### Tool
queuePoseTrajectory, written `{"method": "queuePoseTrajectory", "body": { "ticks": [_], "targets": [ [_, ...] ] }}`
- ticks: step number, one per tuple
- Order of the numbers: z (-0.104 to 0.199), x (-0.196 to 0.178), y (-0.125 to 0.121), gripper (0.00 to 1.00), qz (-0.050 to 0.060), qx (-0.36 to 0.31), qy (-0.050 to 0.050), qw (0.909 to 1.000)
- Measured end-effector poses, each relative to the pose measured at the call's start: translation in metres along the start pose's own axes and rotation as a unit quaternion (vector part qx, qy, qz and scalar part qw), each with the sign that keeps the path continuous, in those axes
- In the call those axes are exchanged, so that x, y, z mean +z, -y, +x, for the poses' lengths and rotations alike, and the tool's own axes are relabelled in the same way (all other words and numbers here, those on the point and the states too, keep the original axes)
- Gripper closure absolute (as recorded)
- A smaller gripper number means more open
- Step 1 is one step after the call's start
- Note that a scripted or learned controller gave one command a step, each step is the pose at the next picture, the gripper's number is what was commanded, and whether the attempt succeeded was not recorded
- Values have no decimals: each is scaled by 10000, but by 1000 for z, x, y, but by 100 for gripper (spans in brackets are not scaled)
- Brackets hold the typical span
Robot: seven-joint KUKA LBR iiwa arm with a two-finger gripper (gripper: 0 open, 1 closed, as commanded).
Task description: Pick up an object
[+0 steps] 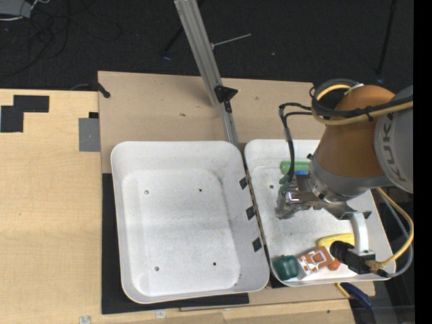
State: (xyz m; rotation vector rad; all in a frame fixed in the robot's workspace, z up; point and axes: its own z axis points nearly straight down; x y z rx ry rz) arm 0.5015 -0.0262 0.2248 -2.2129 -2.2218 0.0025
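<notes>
In the right bin, the tool hangs low over bare floor, seemingly positioned to grasp something, its clutter crowded along the near wall, grip state indiscernible

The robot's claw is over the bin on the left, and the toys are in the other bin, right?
Not quite. The camera view shows the claw over the bin on the right, where the toys also lie; the left bin has neither.
</notes>
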Motion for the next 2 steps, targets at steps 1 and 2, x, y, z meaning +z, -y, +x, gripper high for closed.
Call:
{"method": "queuePoseTrajectory", "body": {
  "ticks": [1, 2],
  "targets": [
    [55, -4, 12, 100, 0, -7, -1, 10000],
    [97, -2, 7, 100, -7, -4, 8, 10000]
  ]
}}
